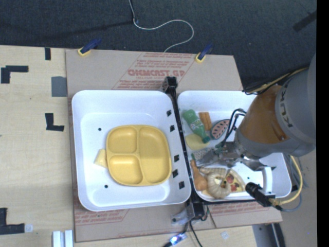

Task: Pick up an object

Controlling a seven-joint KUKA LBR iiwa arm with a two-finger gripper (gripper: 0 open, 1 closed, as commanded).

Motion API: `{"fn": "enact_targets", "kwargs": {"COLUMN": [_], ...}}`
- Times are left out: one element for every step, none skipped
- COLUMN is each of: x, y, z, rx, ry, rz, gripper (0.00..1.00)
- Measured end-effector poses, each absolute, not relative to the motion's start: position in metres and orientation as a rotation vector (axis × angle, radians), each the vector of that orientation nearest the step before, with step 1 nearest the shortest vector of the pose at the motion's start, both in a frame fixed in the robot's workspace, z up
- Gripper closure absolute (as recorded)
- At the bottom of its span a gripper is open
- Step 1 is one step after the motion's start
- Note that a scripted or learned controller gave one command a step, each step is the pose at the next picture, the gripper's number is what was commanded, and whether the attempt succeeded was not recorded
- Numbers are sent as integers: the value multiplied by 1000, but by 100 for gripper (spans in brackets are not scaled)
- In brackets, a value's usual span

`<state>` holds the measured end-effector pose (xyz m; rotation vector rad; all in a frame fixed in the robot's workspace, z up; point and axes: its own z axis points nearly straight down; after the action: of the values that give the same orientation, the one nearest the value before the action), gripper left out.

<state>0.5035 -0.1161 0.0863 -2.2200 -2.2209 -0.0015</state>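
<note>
Metal two-finger gripper (212, 156) sits low among glossy plastic food items in the right shallow white bin (280, 176); its opening cannot be determined; a smooth yellow three-compartment plate (139, 155) lies in the left white bin (85, 138).

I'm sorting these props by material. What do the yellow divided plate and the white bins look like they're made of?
The yellow divided plate looks like moulded plastic, matte to satin: uniform colour, soft rounded compartment edges. The white bins also look like smooth, slightly glossy plastic with rounded corners, though coated metal can't be ruled out.
</note>
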Motion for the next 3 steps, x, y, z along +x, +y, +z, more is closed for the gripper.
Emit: {"fn": "enact_targets", "kwargs": {"x": [506,506,515], "y": [-112,-109,-102], "z": [100,163,217], "rx": [-2213,-2221,-2220], "ry": [-2223,-2226,-2227], "rz": [-16,-3,-4], "gripper": [100,100,100]}}
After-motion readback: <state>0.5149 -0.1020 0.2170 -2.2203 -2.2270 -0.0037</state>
